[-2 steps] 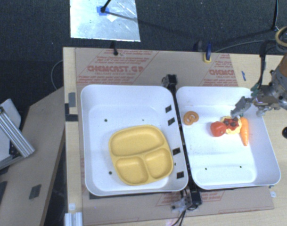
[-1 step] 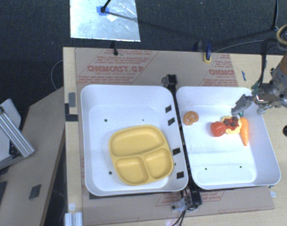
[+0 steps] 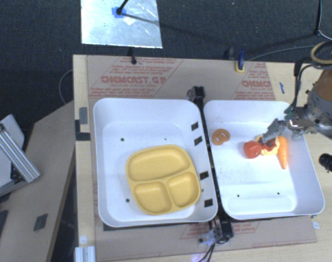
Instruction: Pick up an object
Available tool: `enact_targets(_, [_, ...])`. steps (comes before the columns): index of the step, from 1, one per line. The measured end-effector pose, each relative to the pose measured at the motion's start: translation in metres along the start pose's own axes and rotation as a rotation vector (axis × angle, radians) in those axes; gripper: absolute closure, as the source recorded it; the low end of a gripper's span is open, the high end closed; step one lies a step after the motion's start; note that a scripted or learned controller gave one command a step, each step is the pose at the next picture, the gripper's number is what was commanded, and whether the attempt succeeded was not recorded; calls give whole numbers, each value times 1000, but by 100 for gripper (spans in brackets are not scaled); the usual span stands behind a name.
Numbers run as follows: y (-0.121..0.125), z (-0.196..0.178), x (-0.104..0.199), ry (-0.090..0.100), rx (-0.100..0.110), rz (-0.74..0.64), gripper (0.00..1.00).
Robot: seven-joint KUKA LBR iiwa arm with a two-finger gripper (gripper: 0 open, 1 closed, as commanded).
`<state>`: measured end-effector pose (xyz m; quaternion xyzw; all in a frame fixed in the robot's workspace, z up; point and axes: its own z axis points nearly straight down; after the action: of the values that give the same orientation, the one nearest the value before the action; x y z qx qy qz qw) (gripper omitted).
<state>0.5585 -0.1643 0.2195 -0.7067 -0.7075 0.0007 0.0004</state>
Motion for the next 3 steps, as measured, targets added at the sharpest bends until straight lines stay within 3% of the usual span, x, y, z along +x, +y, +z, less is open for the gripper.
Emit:
enact_targets(2, [-1, 87, 4, 1, 1, 0, 0])
enact_targets(3, [1, 73, 4, -2, -5, 0, 100])
